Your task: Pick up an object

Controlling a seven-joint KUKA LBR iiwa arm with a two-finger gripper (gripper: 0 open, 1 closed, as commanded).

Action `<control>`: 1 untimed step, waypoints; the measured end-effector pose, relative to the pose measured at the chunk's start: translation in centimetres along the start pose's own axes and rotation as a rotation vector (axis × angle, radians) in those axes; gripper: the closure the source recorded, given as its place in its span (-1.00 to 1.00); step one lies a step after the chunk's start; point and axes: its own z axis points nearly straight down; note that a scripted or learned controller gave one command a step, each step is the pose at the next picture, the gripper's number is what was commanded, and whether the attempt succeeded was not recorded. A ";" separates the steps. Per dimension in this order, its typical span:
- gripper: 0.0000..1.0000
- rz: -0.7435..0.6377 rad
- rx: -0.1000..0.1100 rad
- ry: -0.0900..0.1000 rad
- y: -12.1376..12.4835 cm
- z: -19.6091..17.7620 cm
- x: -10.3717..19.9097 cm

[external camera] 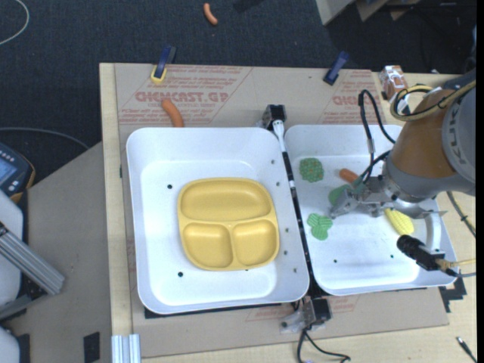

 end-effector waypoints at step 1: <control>1.00 0.001 -0.006 -0.002 0.1 -1.3 -0.1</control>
